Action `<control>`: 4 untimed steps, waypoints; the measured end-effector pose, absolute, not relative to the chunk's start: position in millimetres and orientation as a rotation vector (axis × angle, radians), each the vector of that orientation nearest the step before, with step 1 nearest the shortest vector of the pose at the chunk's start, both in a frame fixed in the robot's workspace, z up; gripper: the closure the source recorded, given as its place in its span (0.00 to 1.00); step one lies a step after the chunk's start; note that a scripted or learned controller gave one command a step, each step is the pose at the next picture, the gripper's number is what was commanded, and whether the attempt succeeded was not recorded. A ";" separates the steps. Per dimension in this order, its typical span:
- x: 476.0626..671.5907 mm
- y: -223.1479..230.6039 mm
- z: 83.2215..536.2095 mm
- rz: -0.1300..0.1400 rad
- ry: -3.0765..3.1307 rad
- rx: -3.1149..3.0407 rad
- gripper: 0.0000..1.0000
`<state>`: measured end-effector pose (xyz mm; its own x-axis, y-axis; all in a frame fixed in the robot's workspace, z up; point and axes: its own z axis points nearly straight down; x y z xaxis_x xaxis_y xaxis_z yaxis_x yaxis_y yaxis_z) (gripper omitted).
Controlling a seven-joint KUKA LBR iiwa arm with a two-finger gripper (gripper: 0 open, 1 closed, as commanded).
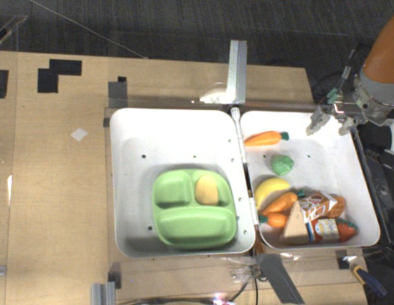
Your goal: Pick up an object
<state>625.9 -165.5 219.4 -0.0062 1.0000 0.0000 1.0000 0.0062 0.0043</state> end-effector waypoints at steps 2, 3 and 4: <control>663.8 -121.8 122.5 0.012 1.996 2.413 0.00; 647.3 -114.5 120.1 0.028 2.044 2.338 0.00; 637.7 -110.7 170.8 0.008 2.131 2.301 0.00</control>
<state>637.7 -110.7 170.8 0.0763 0.9971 0.0000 0.9971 -0.0763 0.0076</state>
